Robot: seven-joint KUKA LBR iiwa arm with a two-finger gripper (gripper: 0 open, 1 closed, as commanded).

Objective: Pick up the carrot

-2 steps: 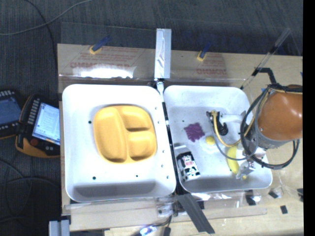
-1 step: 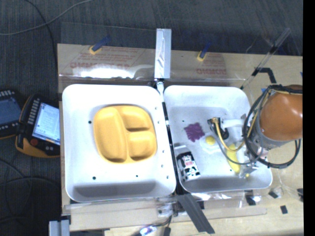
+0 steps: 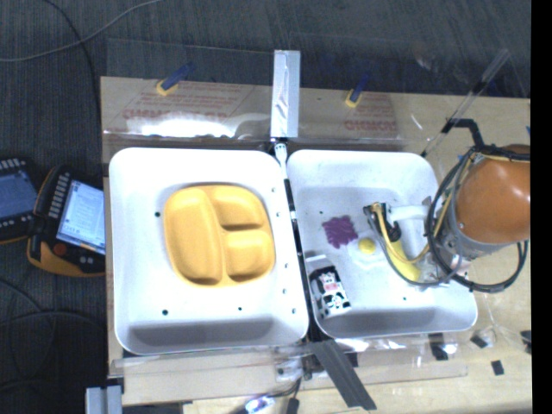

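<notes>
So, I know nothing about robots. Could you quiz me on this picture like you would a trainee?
1. True or false: the yellow tray lies in the left bin.
2. The purple lump lies: A) on the tray, B) in the right bin, C) on the floor.
3. Fill in: the arm reaches in from the view's ____.

Key: 1 true; 2 B; 3 right.
</notes>
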